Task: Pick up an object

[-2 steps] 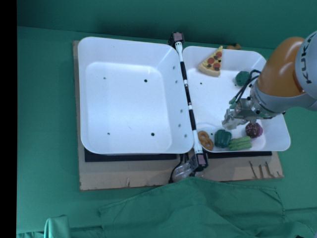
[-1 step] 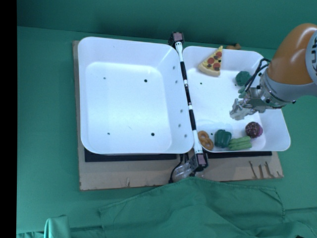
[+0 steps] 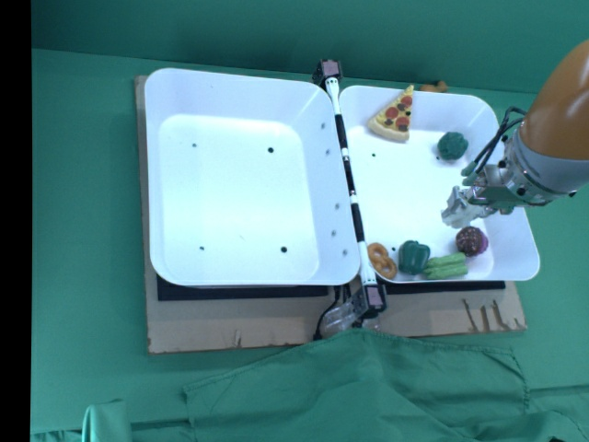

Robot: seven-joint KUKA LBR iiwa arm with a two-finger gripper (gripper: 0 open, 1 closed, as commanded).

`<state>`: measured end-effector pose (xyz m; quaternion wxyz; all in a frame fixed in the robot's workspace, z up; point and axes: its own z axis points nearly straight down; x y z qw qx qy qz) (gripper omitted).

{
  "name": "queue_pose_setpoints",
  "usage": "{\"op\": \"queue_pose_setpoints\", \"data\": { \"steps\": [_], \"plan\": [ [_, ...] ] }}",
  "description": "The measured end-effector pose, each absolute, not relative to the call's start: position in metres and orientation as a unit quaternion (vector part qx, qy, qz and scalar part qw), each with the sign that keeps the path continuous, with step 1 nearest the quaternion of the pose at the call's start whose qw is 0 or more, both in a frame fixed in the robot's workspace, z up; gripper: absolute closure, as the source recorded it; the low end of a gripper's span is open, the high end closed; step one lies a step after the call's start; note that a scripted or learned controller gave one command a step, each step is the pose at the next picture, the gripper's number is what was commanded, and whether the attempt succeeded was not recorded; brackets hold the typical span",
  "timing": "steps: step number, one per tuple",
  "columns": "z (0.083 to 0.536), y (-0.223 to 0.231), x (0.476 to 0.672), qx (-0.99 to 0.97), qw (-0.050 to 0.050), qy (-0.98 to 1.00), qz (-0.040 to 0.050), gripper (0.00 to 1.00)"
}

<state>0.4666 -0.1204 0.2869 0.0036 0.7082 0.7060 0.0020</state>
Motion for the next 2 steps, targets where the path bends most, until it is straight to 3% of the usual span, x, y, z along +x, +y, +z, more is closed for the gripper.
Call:
{"op": "queue_pose_setpoints", "data": {
  "steps": [1,2],
  "plan": [
    [0.279,-0.065,0.532,0.706,0.003,0.709,0.0025,1.00],
    [0.292,-0.070,0.530,0.709,0.005,0.705,0.0031,1.00]
  ]
}}
